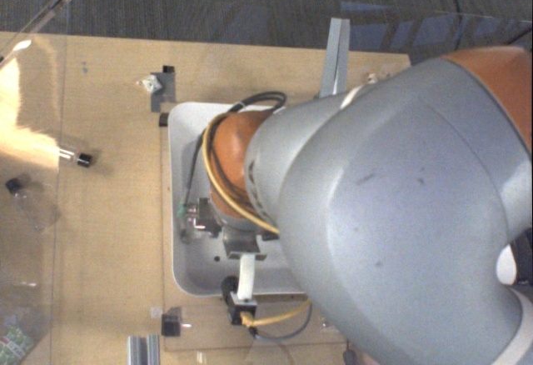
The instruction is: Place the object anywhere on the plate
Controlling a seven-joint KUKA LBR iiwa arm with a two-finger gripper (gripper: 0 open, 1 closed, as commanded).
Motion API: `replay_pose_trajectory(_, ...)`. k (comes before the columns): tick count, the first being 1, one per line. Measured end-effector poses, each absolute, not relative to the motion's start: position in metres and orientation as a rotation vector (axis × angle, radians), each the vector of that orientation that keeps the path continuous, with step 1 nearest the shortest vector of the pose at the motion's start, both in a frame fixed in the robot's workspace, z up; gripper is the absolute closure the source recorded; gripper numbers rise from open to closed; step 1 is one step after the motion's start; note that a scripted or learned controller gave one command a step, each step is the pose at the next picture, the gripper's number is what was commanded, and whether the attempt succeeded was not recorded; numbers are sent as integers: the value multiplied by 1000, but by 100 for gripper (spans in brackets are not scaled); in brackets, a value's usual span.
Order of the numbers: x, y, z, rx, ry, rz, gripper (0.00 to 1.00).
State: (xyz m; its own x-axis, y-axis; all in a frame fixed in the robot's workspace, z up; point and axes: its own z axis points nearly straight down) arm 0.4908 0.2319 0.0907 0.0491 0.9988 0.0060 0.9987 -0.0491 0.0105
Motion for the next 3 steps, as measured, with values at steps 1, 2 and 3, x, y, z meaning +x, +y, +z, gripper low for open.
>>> replay_pose_trajectory(1,507,236,191,2546,1841,6,0)
replay_pose_trajectory(2,508,238,201,2537,1852,8,100)
replay_pose_trajectory(3,566,226,171,2212,2230,2,100)
